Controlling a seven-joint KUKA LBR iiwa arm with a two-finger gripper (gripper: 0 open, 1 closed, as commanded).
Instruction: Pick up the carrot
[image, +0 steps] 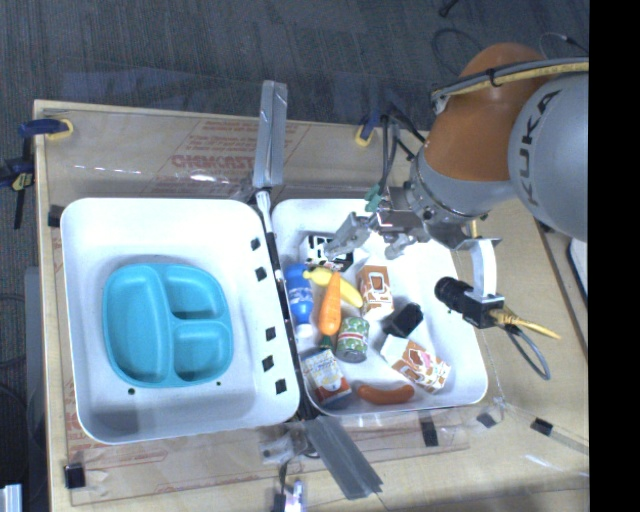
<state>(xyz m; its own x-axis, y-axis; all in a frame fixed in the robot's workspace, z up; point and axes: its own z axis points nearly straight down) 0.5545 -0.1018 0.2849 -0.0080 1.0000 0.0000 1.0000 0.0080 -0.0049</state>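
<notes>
As the carrot (328, 306) lies free in its bin, stage: approach only, grasp not yet made.

Camera view, arm: grey, orange band above the wrist, reaching in from the right, wrist over the far part of the right bin (470, 382).

Gripper (370, 235): hovers above the bin's far end, tips angled toward the pile. Jaws released and spread, with nothing between them.

Carrot, position: right bin, left side of the clutter, close to the wall shared with the left bin (90, 228). It runs roughly far-to-near on top of the pile, near the gripper but clear of it.

Carrot, neighbours: a banana (347, 290) touches its far end on the right. A blue bottle (297, 285) sits just beside it on the left, and a small can (352, 340) is at its near end.

Other clutter: a small printed carton (376, 288), a black object (403, 320), a second printed carton (425, 368), a sausage (383, 394) and a foil packet (326, 370), all in the right bin.

Left bin, contents: a blue divided tray (168, 322).

Done so far: the gripper is over the correct bin with its jaws ready.

Left to do, by my reading: shift toward the near left until over the carrot, descend, close across its width, and lift clear.

Risk, judged: the banana and bottle crowd both flanks, so a finger may land on a neighbour or nip the banana along with the carrot. The tapered, smooth body may also slip.
</notes>
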